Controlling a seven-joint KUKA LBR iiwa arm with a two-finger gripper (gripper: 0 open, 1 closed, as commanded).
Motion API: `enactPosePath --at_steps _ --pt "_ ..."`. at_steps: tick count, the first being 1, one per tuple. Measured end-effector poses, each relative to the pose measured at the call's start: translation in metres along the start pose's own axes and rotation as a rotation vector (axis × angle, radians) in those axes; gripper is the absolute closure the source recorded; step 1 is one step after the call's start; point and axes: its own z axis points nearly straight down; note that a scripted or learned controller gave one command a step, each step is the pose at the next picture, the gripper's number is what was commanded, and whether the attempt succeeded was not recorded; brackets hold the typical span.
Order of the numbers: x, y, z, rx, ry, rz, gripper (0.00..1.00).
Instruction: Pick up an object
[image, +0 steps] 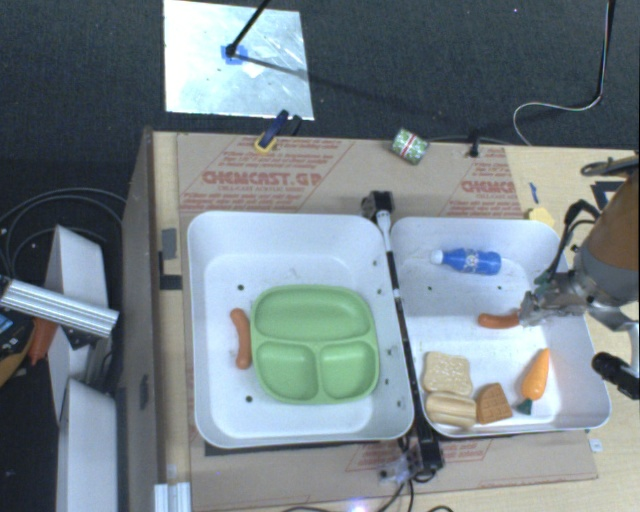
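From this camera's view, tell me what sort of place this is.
Most likely a robotics lab test bench, not a kitchen. Two white bins sit on a cardboard-covered bench, holding toy food such as a carrot and a green divided plate, with loose cables on the dark floor.

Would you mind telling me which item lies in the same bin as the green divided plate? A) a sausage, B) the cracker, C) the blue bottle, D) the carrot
A: a sausage lies just left of the green divided plate in the left bin, while the blue bottle, the carrot and the cracker all sit in the right bin.
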Motion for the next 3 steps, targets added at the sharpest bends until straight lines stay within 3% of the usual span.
enactPosePath --at_steps 1,2,3 --pt "0.056 0.085 -0.012 -0.001 0.002 -0.003 1.00" --pt "0.054 0.085 -0.023 -0.003 0.000 -0.006 1.00" --pt "0.054 0.085 -0.022 -0.002 -0.001 -0.006 0.00"
